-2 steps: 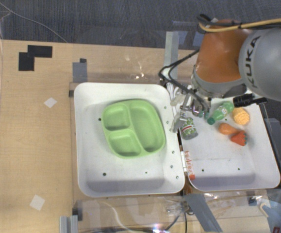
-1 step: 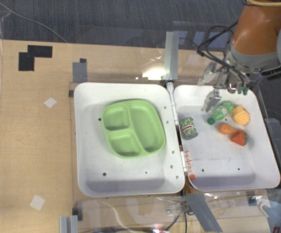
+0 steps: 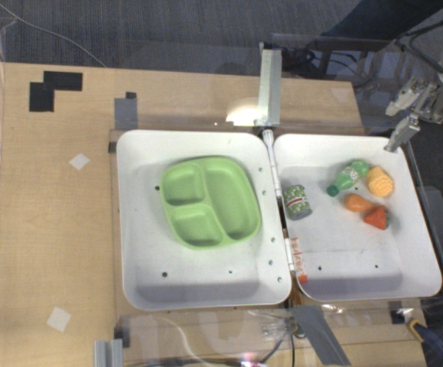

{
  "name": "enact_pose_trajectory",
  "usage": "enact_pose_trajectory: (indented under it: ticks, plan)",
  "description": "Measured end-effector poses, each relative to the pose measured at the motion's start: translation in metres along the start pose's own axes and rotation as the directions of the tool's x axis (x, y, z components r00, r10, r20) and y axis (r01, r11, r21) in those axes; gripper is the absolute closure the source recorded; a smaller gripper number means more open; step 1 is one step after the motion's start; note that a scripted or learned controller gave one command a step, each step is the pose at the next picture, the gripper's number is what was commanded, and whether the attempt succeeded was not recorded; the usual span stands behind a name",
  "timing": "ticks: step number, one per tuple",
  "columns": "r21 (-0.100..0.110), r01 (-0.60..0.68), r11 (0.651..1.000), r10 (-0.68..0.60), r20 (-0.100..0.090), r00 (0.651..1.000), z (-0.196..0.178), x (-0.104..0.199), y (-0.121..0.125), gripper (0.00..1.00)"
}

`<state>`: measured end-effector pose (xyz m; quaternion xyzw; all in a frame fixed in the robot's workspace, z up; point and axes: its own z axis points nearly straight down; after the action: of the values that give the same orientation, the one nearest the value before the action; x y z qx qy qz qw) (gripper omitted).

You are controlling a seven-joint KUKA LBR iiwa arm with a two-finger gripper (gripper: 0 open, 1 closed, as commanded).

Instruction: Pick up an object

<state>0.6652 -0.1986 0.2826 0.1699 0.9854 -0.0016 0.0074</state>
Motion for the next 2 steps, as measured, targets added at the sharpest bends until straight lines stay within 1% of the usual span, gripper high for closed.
enact_pose_trajectory:
  ticks: [1,2]
  plan:
    - [0.006,-0.438,0.899,0.438,-0.015,0.899,0.144,0.065,0.001,0.00]
    - [-0.023,-0.710,0.704,0.710,0.016,0.704,0.166,0.050,0.033,0.00]
